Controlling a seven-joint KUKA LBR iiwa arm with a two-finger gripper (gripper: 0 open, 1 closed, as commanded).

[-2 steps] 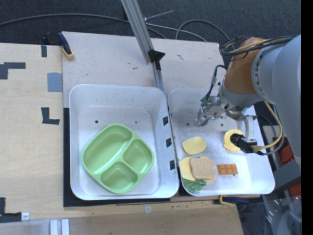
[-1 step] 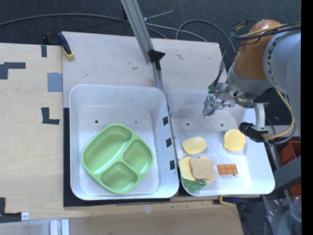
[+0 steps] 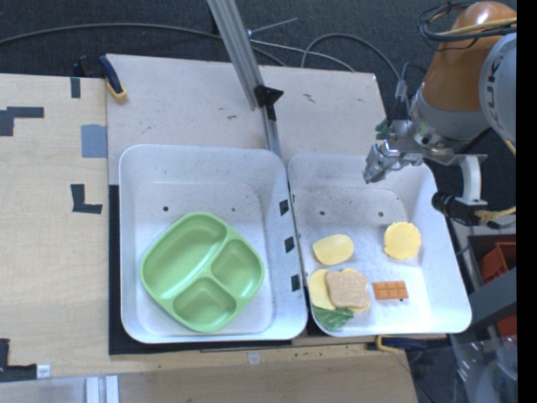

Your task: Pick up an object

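Note:
The right bin (image 3: 436,309) holds several toy food pieces: a pale yellow oval (image 3: 333,248), a round yellow piece (image 3: 402,241), a tan bread slice (image 3: 347,290) lying on a yellow and a green piece, and a small orange waffle-like block (image 3: 389,290). My gripper (image 3: 374,170) hangs over the far edge of the right bin, above and well behind the food. Nothing is visible between its fingers.
A green divided plate (image 3: 201,269) lies in the left bin (image 3: 134,175). A slanted metal post (image 3: 239,44) rises behind the bins. Cables trail across the dark floor at the back. The bench surface lies to the left.

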